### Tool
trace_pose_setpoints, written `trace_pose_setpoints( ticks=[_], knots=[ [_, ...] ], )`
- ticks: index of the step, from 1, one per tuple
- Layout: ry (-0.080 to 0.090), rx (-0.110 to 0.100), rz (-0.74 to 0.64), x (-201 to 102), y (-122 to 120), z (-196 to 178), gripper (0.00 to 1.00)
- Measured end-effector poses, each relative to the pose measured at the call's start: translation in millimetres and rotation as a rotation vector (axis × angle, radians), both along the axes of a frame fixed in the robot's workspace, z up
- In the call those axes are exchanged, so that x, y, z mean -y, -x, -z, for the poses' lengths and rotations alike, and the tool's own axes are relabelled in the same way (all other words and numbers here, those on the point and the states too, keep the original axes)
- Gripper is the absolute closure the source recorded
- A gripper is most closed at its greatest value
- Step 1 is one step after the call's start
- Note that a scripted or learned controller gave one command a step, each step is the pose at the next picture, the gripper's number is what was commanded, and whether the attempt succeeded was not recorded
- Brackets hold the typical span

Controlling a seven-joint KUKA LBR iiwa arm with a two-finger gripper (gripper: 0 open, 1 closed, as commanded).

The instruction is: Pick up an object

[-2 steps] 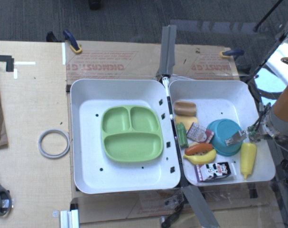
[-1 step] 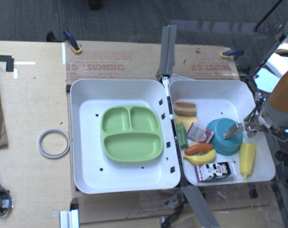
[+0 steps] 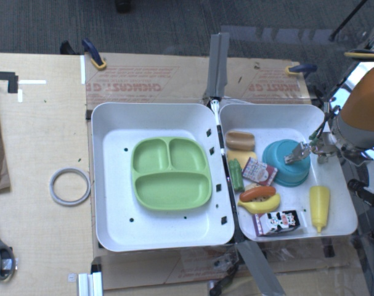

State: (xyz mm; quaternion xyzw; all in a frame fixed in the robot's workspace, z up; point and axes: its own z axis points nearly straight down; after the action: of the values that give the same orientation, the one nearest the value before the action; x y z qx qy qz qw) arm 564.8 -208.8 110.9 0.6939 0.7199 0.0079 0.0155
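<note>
Tool [image 3: 296, 155] — over blue bowl [image 3: 285, 163] rim | right bin [image 3: 334, 227]

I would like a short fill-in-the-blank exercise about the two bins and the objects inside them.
1. The green divided plate lies in the ____ bin of the view.
2. The gripper is above the ____ bowl.
3. The mustard bottle is ____ in colour.
4. The grey ring lies on the bench, ____ the bins.

Missing words: left; blue; yellow; outside
</note>
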Motion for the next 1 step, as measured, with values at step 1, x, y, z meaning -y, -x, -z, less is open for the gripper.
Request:
trace_pose_setpoints(
  ticks=[1],
  knots=[
    [-0.003, -0.001, 0.102, -16.6, -43.3, 0.1, 0.00]
  ],
)
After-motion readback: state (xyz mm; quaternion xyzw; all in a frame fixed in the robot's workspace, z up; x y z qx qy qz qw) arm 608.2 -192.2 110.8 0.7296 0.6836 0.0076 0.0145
